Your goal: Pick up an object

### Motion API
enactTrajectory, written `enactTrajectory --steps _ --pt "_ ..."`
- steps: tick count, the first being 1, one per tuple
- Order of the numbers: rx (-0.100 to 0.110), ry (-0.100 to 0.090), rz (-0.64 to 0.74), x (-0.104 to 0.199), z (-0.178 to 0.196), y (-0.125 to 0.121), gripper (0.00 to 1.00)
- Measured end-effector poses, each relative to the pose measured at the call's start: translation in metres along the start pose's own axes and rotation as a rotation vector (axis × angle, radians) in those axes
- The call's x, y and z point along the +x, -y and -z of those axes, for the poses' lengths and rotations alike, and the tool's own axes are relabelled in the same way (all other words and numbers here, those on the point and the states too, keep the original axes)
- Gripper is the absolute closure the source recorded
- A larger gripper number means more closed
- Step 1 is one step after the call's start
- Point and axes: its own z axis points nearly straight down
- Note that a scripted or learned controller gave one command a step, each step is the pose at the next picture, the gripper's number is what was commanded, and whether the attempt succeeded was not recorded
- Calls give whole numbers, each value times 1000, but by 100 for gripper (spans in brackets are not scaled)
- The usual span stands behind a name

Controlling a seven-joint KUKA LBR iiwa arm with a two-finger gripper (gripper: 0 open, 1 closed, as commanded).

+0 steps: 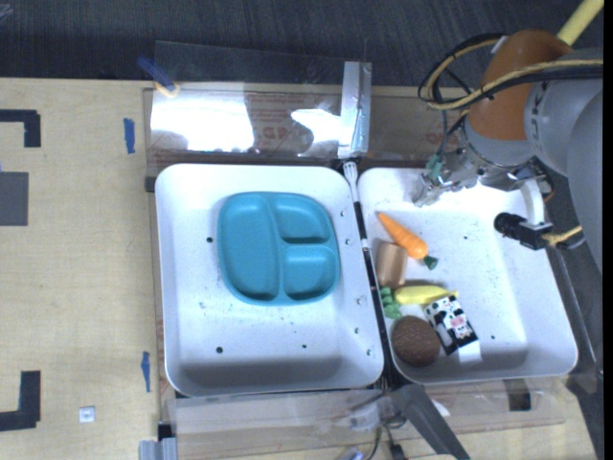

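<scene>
Camera view: two white bins are borne side by side on the tabletop [67,286]. In the left bin [182,353] a blue divided plate [279,247] is set near the middle. In the right bin [536,348] a cluster of objects is gathered along the left wall: a carrot [402,236] toward the far left corner, a tan cylinder [390,263] just below it, then a banana [420,295], a green piece [388,301] against the wall, a black-and-white cow-patterned toy [450,322] and a brown rounded object [416,340] near the front left corner. The pincer [436,182] is seen over the far edge of the right bin; how far it is opened cannot be told, and nothing is seen held in it. For a clean pick, the carrot is judged the best target, being nearest and least crowded; the descent should be centred on its body, with the jaws set across its narrow width
</scene>
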Motion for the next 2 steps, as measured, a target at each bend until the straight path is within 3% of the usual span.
enactTrajectory --steps 1,2 --pt "7 -4 0 1 -3 2 0" --pt "31 -5 18 17 -27 28 0"
